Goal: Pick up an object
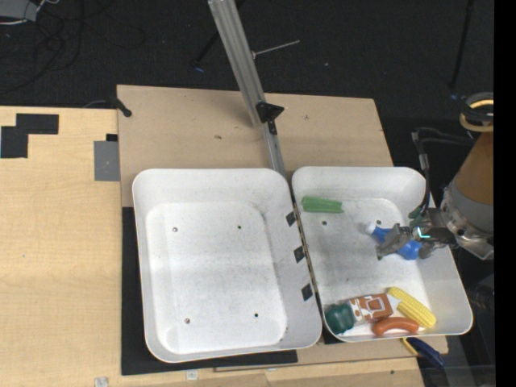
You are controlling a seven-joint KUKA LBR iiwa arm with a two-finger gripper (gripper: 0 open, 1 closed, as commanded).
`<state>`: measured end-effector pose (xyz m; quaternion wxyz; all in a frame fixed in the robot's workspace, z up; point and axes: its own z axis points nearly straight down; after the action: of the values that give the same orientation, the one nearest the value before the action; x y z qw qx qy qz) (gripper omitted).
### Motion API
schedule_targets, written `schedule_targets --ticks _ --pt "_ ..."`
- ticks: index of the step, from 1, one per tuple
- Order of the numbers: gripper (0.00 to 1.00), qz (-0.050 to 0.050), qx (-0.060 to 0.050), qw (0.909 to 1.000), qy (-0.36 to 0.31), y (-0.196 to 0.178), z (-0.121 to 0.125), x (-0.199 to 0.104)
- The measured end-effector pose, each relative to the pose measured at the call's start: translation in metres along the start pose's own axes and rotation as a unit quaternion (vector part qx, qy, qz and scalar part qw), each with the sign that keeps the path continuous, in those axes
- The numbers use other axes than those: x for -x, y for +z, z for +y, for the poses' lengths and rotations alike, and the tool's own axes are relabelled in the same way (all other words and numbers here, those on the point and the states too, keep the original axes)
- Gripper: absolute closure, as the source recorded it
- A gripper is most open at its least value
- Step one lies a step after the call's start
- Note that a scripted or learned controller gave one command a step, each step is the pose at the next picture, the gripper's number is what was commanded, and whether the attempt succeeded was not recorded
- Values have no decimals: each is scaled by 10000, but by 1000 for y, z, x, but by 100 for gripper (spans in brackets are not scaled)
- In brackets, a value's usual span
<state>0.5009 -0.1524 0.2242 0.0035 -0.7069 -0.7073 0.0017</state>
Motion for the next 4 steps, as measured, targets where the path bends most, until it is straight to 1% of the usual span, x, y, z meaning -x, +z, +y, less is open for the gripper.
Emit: schedule_targets --ticks 1,2,3,4 --pt "0 -6 22 10000 15 -2 1 1" --pt "0 2 -4 10000 6 42 -1 -3" --pt "0 3 -5 10000 8 86 -2 -7" --pt "0 -8 30 10000 10 134 -2 -7"
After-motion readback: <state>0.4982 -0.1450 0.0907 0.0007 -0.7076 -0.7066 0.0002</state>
